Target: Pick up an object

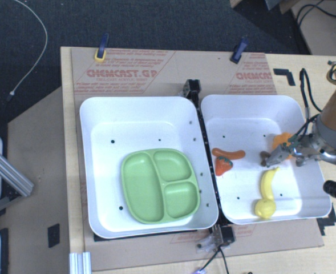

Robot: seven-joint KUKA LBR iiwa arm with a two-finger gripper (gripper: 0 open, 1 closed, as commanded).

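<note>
**Gripper low in right bin, banana just below and to its left**

The gripper (pixel 279 153) sits low in the right bin (pixel 242 104), near that bin's right wall. Its dark fingertips point toward the picture's left; whether they are spread or pressed together cannot be told, and nothing is seen between them.

The banana (pixel 267 192) lies just beside the fingertips, on the near side. Its long axis runs roughly away from the camera, with its upper tip close under the fingers and its thick end near the bin's front wall. An orange piece (pixel 282 138) shows just behind the gripper. A sausage (pixel 228 152) and a strawberry (pixel 223 165) lie further left, near the divider.

Judgement: the banana is the nearest candidate, needing a short shift toward the front wall.

Surface: smooth white floor, shallow walls. The left bin (pixel 99 119) holds a green tray (pixel 159 184).
</note>
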